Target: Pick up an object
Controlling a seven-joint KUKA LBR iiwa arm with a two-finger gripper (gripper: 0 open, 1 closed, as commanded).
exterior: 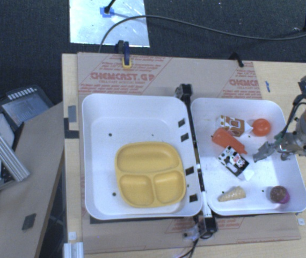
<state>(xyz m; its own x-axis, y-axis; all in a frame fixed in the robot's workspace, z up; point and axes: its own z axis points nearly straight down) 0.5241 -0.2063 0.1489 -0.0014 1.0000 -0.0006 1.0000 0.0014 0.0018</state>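
Glossy white plastic bins (137,109), matt yellow tray (150,173)

Single fixed camera mounted above the counter (158,77), looking down at a slant from moderate height. Both white bins are fully in frame; the left bin (96,122) lies well left of the tool (266,152), which enters from the right edge.

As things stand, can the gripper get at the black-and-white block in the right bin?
Probably yes. The gripper sits just right of the black-and-white block, with bare bin floor between them. The orange carrot touches the block's upper edge and could crowd a grasp.
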